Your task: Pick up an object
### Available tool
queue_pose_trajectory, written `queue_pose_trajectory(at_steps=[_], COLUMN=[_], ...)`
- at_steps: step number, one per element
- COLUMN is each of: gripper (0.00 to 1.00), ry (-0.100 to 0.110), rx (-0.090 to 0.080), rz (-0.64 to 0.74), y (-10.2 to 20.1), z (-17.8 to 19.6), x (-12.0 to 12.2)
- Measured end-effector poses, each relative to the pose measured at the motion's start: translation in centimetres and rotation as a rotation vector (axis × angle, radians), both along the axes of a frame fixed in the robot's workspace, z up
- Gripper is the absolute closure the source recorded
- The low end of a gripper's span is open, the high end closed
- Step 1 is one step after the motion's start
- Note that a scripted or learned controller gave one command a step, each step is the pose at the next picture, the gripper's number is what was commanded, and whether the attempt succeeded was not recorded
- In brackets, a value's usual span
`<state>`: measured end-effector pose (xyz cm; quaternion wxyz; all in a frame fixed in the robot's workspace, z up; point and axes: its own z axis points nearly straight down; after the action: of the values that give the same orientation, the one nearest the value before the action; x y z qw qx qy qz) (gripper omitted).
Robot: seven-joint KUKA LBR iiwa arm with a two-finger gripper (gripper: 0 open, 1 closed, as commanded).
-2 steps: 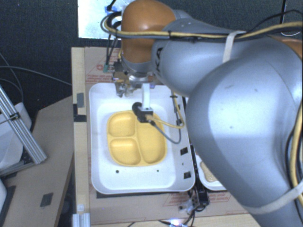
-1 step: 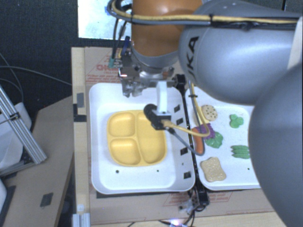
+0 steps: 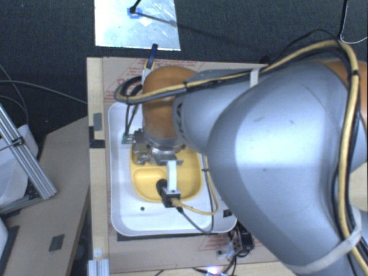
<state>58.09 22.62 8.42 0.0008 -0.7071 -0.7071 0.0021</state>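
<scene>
The yellow object (image 3: pixel 150 184) is seen low in the left bin (image 3: pixel 123 226), directly beneath the gripper (image 3: pixel 158 154), whose wrist is pointed straight down over its middle, though whether anything is gripped cannot be told from here.

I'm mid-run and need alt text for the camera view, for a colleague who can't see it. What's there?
The grey arm, with its orange band, fills the right of the picture and reaches down into a shallow white bin. Its end effector sits low over a yellow object lying in that bin. Cables trail along the arm and across the bin.
</scene>
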Motion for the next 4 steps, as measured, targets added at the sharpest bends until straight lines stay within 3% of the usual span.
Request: queue_pose_trajectory(at_steps=[1, 2, 3, 4], gripper=[1.0, 1.0, 1.0, 1.0], ry=[-0.01, -0.013, -0.007, 0.004], rx=[0.007, 0.009, 0.005, -0.003], rz=[0.004, 0.007, 0.006, 0.0], y=[-0.4, 1.0, 0.9, 0.6], z=[11.9, 21.7, 22.2, 6.9], x=[-6.3, -9.4, -9.3, -5.7])
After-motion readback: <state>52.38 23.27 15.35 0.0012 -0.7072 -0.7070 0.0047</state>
